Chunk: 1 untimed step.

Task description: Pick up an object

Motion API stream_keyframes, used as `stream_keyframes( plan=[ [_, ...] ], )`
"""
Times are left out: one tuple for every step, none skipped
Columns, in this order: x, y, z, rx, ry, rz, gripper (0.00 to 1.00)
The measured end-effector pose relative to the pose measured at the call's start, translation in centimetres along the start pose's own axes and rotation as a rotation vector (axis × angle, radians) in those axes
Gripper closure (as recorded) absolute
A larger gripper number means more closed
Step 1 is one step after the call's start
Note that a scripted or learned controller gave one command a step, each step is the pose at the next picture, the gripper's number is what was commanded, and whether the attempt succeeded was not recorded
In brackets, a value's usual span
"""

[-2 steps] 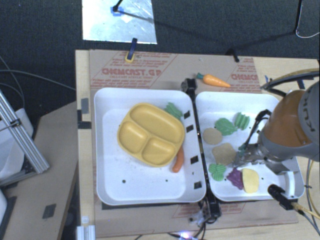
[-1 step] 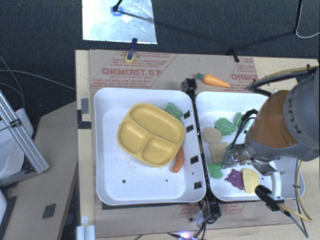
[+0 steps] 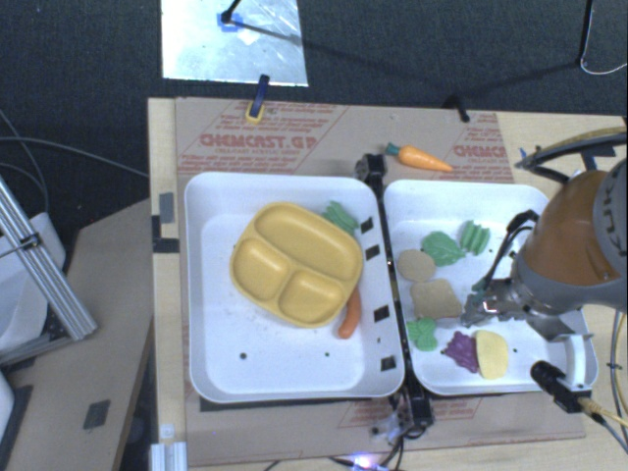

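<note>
My gripper (image 3: 479, 309) hangs low in the right bin (image 3: 432, 199), just right of a tan bread slice (image 3: 437, 299) and above a yellow piece (image 3: 492, 353). A purple grape bunch (image 3: 458, 349), a green leafy piece (image 3: 423, 334), a round tan piece (image 3: 415, 265), a green lettuce piece (image 3: 444, 247) and a green ridged piece (image 3: 475, 235) lie around it in the same bin. The arm's orange band (image 3: 579, 238) and grey wrist (image 3: 549, 297) cover the bin's right side. Nothing shows between the fingers.
The left bin (image 3: 216, 361) holds a yellow divided plate (image 3: 294, 261), a green piece (image 3: 340, 215) at its upper right edge and an orange carrot (image 3: 349, 318) at its lower right. Another carrot (image 3: 420, 158) lies on the cardboard behind the bins. A metal frame (image 3: 34, 263) stands at the left.
</note>
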State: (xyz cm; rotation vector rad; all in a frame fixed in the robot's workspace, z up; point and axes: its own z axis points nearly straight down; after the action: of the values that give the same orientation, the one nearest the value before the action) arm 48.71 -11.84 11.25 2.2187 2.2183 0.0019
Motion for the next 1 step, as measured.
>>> stream_keyframes(
  plan=[
    [0.19,-0.01,0.14,0.002,0.002,-0.002,0.00]
  ],
)
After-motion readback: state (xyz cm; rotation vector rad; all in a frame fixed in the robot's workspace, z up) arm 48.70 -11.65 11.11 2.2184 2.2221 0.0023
